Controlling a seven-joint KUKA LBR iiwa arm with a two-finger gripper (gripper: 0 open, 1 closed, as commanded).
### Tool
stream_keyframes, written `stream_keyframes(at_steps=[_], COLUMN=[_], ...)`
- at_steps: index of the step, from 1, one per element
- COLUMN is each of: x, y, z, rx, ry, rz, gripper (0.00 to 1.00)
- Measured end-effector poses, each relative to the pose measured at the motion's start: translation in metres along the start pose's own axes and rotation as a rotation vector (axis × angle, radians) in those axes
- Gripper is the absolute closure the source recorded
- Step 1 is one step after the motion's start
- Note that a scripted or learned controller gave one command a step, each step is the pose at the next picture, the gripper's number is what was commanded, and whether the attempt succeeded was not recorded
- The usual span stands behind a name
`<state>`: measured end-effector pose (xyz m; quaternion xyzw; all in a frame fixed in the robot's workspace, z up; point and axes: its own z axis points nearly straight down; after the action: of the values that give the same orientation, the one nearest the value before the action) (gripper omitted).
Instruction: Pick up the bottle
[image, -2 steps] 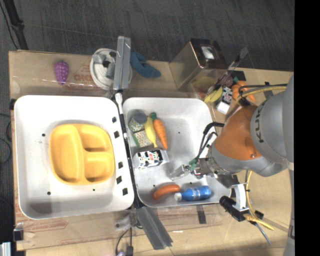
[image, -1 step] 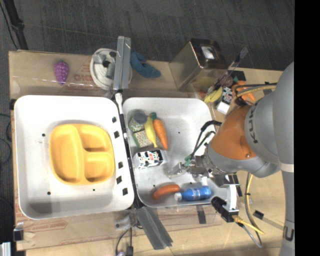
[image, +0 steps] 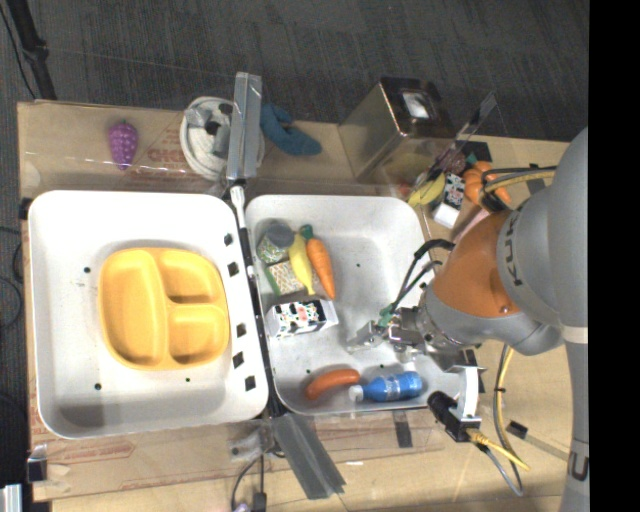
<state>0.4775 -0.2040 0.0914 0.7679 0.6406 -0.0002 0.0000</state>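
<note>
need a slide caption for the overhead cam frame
KUKA arm's claw hovers above the blue bottle lying beside a sausage in the right bin.

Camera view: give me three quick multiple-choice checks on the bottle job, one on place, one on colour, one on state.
1. Where does the bottle lie?
A. In the right bin, near its front wall
B. On the yellow tray
C. On the bench behind the bins

2. What colour is the bottle's body?
A. Green
B. Blue
C. Orange

3. How does the bottle rest?
A. Upright
B. Lifted clear of the bin
C. On its side

Answers:
1. A, it lies beside the sausage by the front wall.
2. B, the body is blue with a white end.
3. C, its long axis lies flat along the bin floor.
</note>
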Motion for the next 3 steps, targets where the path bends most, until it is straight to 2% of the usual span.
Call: stream_keyframes(at_steps=[1,2,3], x=[0.0042,0.0121,0.0098], y=[-0.0008,-0.0032,-0.0027], z=[0.0000,0.0009,0.0005], rx=[-0.002,0.004,0.001], ry=[-0.001,0.003,0.000], rz=[0.086,0.005,0.081], gripper=[0.00,0.00,0.00])
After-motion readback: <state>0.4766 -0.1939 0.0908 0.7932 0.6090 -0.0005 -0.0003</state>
